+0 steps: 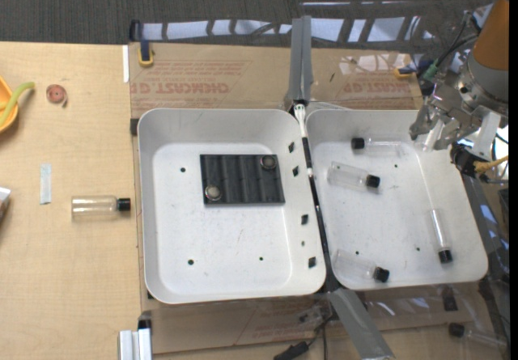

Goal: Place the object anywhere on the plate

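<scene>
A dark ridged plate (243, 180) lies in the left bin (162, 188). Two small round pieces rest on it, one at its far right corner (268, 162) and one at its near left corner (213, 192). Several clear vials with black caps lie in the right bin (405, 213): one at the back (368, 142), one just below it (354, 179), one at the right (439, 233), one at the front (364, 268). My gripper (433, 130) hangs over the right bin's far right corner, apart from every vial, with nothing seen in it.
Another clear vial (99, 205) lies on the wooden bench left of the bins. A yellow-orange object (8, 103) and a small red disc (55, 94) sit at the far left. Cables and a metal frame (356, 27) crowd the area behind the right bin.
</scene>
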Robot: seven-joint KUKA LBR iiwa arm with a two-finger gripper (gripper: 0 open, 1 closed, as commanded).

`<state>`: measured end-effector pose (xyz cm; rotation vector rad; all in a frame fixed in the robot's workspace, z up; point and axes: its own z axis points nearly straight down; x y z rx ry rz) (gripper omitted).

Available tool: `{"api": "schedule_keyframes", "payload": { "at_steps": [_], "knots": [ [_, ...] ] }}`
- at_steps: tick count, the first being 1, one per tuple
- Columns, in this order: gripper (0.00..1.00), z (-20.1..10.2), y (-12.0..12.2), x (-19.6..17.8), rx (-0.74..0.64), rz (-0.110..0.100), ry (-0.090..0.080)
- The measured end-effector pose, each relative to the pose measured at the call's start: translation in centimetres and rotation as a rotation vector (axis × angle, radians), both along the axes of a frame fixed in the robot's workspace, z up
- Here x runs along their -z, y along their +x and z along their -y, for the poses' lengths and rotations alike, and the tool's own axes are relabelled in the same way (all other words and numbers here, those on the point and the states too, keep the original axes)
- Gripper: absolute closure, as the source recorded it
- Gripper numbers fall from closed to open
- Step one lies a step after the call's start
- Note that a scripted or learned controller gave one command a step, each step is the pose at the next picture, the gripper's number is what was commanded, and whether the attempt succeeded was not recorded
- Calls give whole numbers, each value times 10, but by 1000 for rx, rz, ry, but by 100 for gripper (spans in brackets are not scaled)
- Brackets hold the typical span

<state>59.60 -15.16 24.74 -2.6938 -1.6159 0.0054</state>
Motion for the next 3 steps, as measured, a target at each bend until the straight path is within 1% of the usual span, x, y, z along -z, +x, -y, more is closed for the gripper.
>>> {"api": "schedule_keyframes", "payload": {
  "at_steps": [1, 2, 3],
  "knots": [
    [100, -121, 63, -31, 123, 0, -1],
    [100, -110, -26, 49, 133, -3, 0],
    [100, 22, 18, 28, 20, 0, 0]
  ]
}}
